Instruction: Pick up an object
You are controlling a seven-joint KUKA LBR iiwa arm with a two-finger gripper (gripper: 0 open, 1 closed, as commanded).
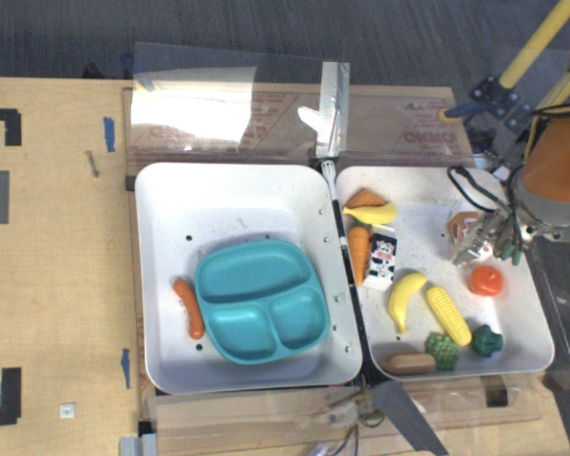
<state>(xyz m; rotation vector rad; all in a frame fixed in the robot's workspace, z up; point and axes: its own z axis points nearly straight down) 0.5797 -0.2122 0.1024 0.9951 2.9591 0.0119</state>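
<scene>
Since the task leaves the choice of object open, the step in hand is best judged as settling on one target in the camera view, where the grey arm's gripper (487,245) hangs over the right-hand shallow white bin (541,350), close to its right edge and toward the far corner. Whether the gripper is released or clenched cannot be told from here, as cables and metal parts crowd it, and nothing can be seen held in it. The nearest candidate is the round red toy tomato (486,280), just beside the gripper on its near side and apart from its neighbours, so it is probably the cleanest pick. It will likely roll, so a straight descent centred over it would serve better than a slanted one. The yellow plastic corn cob (447,313) and the curved yellow toy banana (406,297) lie close together mid-bin, where a grasp could catch both. The green toy broccoli (444,350) touches the brown toy sausage (408,361) by the near edge. The left-hand white bin (152,217) carries a teal divided plastic plate (261,299).
</scene>
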